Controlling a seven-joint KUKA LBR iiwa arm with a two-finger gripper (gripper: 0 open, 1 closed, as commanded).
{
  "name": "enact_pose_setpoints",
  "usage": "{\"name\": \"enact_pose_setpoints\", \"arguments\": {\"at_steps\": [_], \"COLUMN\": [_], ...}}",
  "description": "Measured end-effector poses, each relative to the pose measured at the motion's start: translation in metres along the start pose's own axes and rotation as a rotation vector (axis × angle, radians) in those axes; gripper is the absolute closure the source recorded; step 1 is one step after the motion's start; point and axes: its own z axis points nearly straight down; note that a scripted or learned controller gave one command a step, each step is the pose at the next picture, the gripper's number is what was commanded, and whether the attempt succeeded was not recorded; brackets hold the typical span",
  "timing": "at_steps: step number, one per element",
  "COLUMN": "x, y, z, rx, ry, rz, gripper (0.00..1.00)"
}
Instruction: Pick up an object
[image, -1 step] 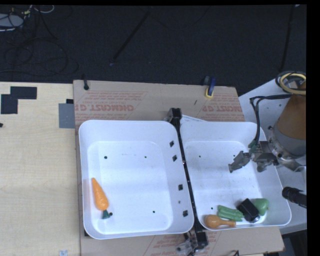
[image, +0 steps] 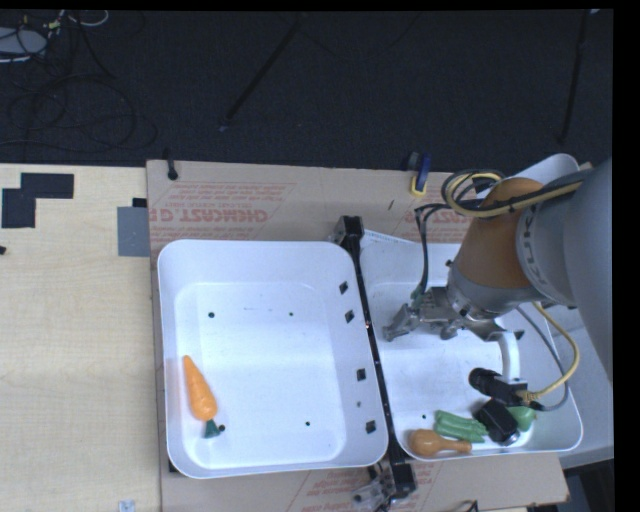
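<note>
The black strip (image: 365, 330) where the two white bins meet is the handiest marker here. The claw (image: 405, 325) hangs just to the right of that strip, about halfway along it, low over a bare patch of the right bin (image: 430, 385). The grey arm (image: 560, 240) slants down to it from the far right side. From this angle I cannot tell whether the claw is released or clenched, and nothing can be seen caught in it. The things it could pick up lie elsewhere. A green toy vegetable (image: 460, 427) and a tan, pear-shaped toy (image: 437, 443) sit touching each other to the right of the strip's near end, tucked against the bin's front wall. They probably lie there because loose things slide into the low corner. An orange carrot (image: 198, 388) lies well to the left of the strip in the left bin (image: 270, 350), close to that bin's outer wall, with its green top toward the near edge. Judging by the arm's side of the strip, the green and tan pair look like the likelier target. As it is, the claw is poised over bare plastic, so a grasp here would likely come up with nothing. Both bins rest on a cardboard sheet (image: 250, 205) laid on the table (image: 70, 350).
</note>
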Motion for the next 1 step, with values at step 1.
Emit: {"name": "enact_pose_setpoints", "arguments": {"at_steps": [1], "x": [0.0148], "y": [0.0623], "z": [-0.0508], "rx": [-0.005], "ry": [0.000], "rz": [0.001], "gripper": [0.00]}}
